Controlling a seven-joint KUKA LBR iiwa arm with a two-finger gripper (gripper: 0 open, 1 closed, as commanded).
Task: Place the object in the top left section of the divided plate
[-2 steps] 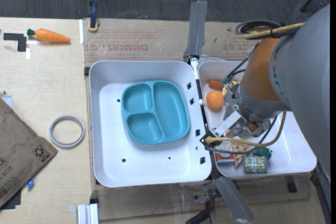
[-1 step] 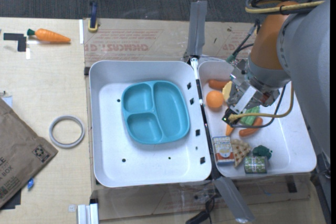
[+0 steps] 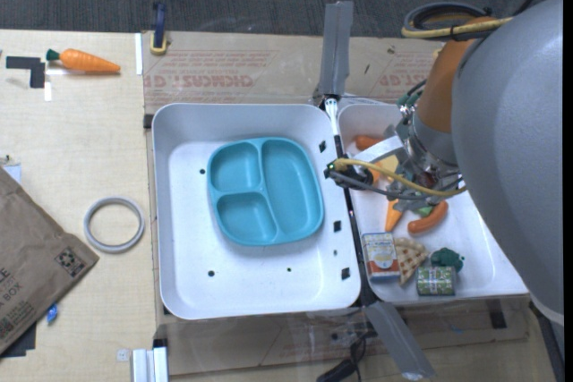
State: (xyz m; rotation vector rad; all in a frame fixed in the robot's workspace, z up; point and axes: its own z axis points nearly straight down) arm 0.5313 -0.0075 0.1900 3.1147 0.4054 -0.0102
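The divided plate (image 3: 288, 164), teal and with three sections, lay well apart from the gripper (image 3: 408, 192), which we saw hanging low over the right bin (image 3: 503, 275) near its inner wall. We could not tell whether the gripper was apart, together or clamped on anything, since the wrist and the arm's grey bulk covered it from above. We saw nothing that was plainly held.

Just below the gripper we noted an orange carrot piece (image 3: 392, 216) standing at a slant, and beside it a red-orange pepper (image 3: 430, 214) lying crosswise. Behind the wrist, toward the far wall of the same bin, another small orange thing (image 3: 365, 141) peeked out. Nearer the front wall we found a small carton (image 3: 380, 253), a waffle-patterned piece (image 3: 411, 260) touching it, then a green box (image 3: 436, 281) with a dark green sprig (image 3: 447, 260) at its top edge.

Across the divider, the plate sat slightly turned near the middle of the left bin (image 3: 179, 282).

On the bench to the left of the bins we saw a pale ring (image 3: 92, 233), a brown cardboard box (image 3: 31, 268) at the edge, and a whole carrot (image 3: 87, 62) at the far side.
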